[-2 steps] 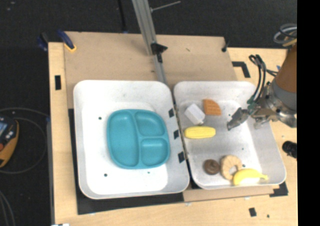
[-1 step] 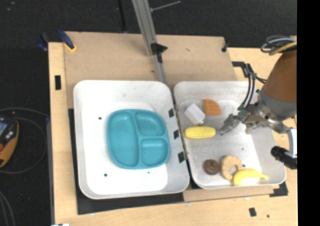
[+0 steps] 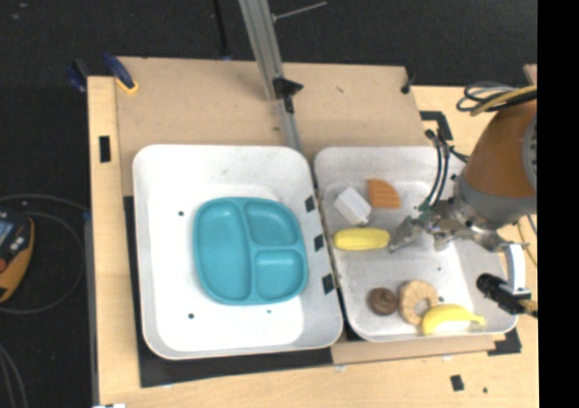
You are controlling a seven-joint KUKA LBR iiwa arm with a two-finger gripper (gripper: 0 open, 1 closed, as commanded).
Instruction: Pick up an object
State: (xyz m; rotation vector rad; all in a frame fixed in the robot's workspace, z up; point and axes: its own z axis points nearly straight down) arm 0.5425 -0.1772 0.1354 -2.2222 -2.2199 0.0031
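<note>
The gripper [image 3: 404,236] hangs low inside the right bin [image 3: 407,162], its fingers slightly parted with nothing between them. Just beside its tips lies a yellow corn-like piece [image 3: 361,239], its long axis running across the bin, one end toward the gripper and the other toward the bin's left wall. Nearer the far edge sit a white block [image 3: 353,205] and an orange wedge [image 3: 384,194]. Along the near edge lie a brown disc [image 3: 383,300], a tan ring [image 3: 417,298] and a banana [image 3: 450,317]. The left bin [image 3: 163,180] holds a blue divided plate [image 3: 250,249]. Both bins rest on a wooden bench [image 3: 199,99] over dark floor.

The grey KUKA arm with the orange band [image 3: 499,157] reaches in from the right, its wrist bent downward. The two-finger gripper [image 3: 404,236] points to the left, low.
</note>
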